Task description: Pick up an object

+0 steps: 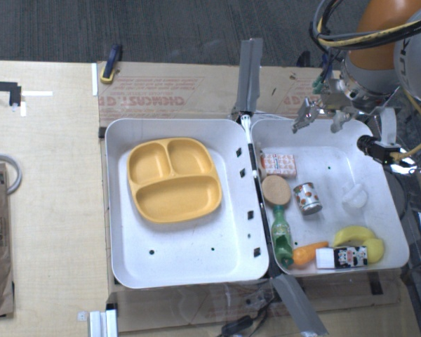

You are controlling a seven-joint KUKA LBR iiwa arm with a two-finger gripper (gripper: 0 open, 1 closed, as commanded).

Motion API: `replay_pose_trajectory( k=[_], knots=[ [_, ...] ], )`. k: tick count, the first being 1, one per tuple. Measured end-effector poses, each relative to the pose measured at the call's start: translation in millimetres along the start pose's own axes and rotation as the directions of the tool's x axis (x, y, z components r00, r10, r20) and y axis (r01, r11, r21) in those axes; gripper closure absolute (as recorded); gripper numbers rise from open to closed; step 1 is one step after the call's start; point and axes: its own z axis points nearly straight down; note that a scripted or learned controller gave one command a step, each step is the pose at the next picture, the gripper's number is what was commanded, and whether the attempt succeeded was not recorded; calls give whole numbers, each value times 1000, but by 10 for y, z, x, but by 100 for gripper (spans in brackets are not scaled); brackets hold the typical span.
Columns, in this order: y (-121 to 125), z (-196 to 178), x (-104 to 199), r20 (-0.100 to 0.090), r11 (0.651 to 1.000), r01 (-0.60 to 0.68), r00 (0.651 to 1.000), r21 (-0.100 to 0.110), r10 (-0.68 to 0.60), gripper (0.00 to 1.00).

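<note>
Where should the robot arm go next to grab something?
Probably down and toward the near side of the right bin, I think. The tool hangs open above that bin's far edge with nothing between its fingers, and the can stands a little apart from the other things, so it looks like the easiest one to reach.

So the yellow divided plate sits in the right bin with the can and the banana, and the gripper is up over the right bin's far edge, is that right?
Not quite. The camera view shows the plate alone in the left bin. The can and banana are in the right bin, and the gripper is over that bin's far edge.
</note>
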Motion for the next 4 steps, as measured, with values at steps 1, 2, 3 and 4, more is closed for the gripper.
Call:
replay_pose_trajectory(
  k=[1,2,3,4],
  knots=[
    [-841,665,-69,0,1000,15,1000,2,-15,0],
    [-991,1292,-50,-1,1000,-12,1000,-1,12,0],
    [-997,1233,-66,0,1000,-16,1000,4,16,100],
    [-1274,1295,-213,-1,1000,26,1000,0,-26,100]
  ],
)
